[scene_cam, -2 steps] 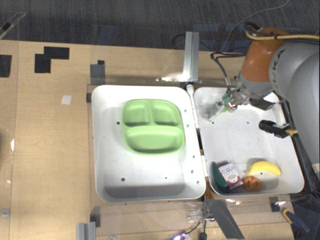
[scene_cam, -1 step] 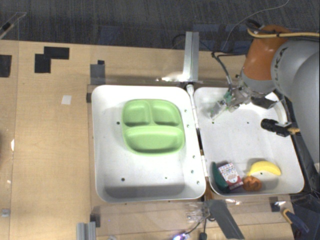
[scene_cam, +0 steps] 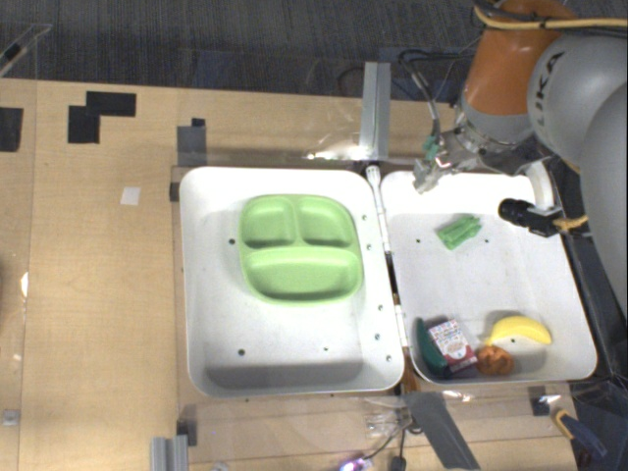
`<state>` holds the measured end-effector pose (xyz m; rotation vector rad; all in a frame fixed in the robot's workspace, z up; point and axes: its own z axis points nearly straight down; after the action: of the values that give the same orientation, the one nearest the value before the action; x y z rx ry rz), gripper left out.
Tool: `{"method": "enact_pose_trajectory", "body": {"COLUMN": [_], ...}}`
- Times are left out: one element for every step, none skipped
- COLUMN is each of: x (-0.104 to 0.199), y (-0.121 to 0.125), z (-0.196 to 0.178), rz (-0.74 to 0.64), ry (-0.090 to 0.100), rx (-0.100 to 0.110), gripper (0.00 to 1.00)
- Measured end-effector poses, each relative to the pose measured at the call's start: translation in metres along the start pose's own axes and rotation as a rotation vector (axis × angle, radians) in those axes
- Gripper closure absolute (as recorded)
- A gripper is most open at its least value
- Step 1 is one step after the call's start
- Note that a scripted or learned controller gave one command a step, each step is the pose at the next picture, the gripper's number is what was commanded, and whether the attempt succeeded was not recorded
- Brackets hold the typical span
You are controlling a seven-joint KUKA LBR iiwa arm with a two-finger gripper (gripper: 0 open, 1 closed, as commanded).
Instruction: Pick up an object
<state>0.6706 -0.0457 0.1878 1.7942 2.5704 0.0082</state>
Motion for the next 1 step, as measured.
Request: {"method": "enact_pose_trajectory", "body": {"x": [-0.0001], "y": [-0.0002], "z": [0.0005], "rz": [0.0], "ry": [0.0], "rx": [0.001], "gripper": [0.0]}}
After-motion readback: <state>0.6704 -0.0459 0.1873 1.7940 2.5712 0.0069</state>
